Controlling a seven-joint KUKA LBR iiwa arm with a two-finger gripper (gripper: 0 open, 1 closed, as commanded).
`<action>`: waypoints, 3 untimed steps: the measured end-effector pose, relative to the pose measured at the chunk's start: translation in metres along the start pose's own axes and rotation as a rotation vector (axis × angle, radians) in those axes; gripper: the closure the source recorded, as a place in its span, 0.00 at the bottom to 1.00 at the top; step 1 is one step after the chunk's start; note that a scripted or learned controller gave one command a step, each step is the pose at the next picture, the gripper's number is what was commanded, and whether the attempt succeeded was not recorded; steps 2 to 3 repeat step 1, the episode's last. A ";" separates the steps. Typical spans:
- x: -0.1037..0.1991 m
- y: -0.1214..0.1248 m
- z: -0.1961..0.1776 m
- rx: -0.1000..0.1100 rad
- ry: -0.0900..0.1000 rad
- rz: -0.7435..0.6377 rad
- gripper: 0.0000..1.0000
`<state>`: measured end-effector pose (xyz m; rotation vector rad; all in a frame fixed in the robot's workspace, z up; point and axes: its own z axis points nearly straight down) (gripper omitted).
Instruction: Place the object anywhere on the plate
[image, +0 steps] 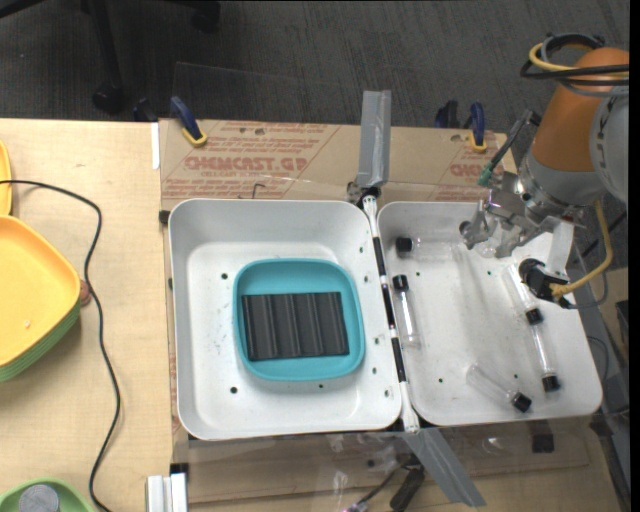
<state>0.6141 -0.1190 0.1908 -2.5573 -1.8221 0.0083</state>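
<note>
Nearest the camera: near rim of the left bin (290, 432), and just inside it the teal plate (298, 320) with its dark ribbed middle; I use this plate as my landmark for everything below.
Plate position: it sits flat in the middle of the left bin, with bare white floor on all four sides of it.
Task objects: several clear tubes with black caps lie in the right bin (430, 400), all to the right of the plate; one tube (402, 312) lies just right of the plate against the divider between the bins, another tube (537, 342) lies far right of the plate, and a short one (497, 388) lies to the plate's lower right.
Gripper: my gripper (492, 228) hangs over the right bin's far corner, well right of the plate and above it in the view; nothing I can see sits between its fingers, and I cannot tell whether they are spread or pressed together.
Step in hand: I judge this as the pick stage, with nothing on the plate yet.
Next move: I would need to settle on one tube, close on it squarely, then lift over the divider and carry left to the plate.
Edges: the raised divider and bin walls stand between the tubes and the plate; the tube against the divider looks awkward to straddle.
Open room: the plate's broad ribbed top gives a generous landing area.
</note>
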 end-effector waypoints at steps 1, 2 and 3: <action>0.000 0.000 0.000 0.000 0.000 0.001 0.00; 0.000 0.000 0.000 0.000 0.000 0.001 0.00; 0.000 0.000 0.000 0.000 0.000 0.001 0.00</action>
